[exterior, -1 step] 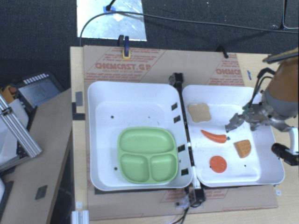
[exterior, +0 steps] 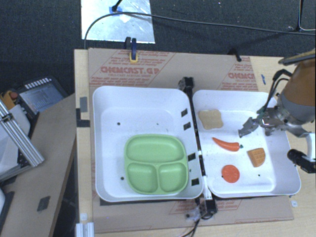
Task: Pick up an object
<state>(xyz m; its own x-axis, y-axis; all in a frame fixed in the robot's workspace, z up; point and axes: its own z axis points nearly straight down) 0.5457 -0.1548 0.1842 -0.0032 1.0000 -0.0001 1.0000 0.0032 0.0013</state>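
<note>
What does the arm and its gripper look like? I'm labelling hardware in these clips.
The arm is bulky, with an orange-brown band above a grey wrist section. A thin dark cable loops along its side. The gripper is a small, dark grey metal piece, sticking out from a silver-grey wrist block.

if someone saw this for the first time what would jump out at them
Probably the green divided plate, bright against the left white bin and lying toward its near side. Next, the scatter of small foods in the right bin: a tan slice, a red-orange pepper, an orange chunk and a red round piece. The gripper hangs over that bin from the right, above the pepper.
</note>
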